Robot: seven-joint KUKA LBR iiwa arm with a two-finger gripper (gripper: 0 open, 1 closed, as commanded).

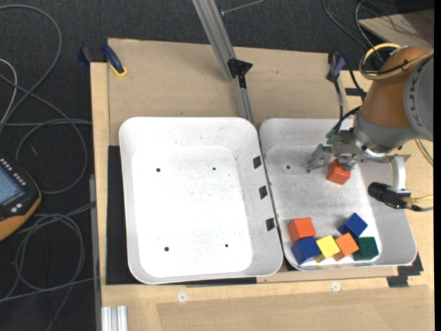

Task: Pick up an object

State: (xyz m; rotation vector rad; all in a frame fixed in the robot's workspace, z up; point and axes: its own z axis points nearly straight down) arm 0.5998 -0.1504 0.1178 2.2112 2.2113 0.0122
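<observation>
Gripping an orange-red block [337, 174], my pincer [335, 163] should rise straight, clear of the cubes [331, 243] below-right.

Plywood bench [179, 81] on dark carpet. Grey aluminium strut [215, 36] slants down to the bench's rear, between the bins. Blue clamp [114, 59] at the rear left corner. Black cables [41, 205] loop on the floor at left, beside an orange-edged handheld pendant [14, 195].
</observation>
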